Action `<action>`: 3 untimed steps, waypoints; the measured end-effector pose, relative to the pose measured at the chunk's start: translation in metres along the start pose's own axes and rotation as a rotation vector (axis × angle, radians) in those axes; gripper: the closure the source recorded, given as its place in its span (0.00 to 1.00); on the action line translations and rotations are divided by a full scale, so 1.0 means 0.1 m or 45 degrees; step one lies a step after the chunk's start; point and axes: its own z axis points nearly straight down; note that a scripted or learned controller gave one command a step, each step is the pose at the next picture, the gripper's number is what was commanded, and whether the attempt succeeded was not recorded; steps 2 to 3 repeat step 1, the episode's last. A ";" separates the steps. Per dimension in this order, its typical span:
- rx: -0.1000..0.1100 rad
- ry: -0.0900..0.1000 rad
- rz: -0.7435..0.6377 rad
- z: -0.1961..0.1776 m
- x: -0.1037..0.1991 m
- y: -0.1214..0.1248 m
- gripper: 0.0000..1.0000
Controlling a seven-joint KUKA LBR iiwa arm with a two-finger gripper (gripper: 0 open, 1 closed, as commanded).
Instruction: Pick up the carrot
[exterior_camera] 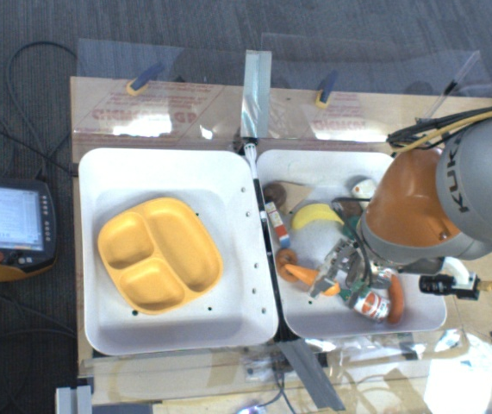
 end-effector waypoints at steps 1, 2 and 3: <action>0.006 0.023 -0.044 -0.84 0.40 0.51 1.00; 0.006 0.023 -0.044 -0.84 0.40 0.51 1.00; 0.006 0.023 -0.044 -0.84 0.40 0.51 1.00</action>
